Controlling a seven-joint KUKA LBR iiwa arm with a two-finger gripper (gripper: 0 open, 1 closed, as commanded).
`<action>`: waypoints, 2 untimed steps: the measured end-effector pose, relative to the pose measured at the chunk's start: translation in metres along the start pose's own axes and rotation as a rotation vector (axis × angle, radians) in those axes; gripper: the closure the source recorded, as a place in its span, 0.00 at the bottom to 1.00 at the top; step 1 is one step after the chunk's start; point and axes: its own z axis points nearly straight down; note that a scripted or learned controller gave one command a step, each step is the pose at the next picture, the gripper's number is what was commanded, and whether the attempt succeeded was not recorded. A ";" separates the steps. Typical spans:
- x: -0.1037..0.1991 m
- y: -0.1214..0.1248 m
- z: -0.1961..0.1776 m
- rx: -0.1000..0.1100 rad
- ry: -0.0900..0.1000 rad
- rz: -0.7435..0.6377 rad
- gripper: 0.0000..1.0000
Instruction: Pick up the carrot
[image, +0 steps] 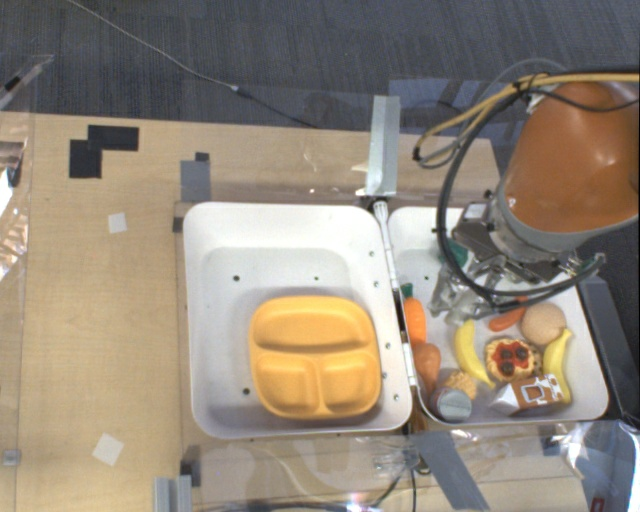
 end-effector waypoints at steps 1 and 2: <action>-0.059 0.065 0.097 -0.019 0.006 0.019 1.00; -0.098 0.084 0.179 -0.002 -0.007 -0.049 1.00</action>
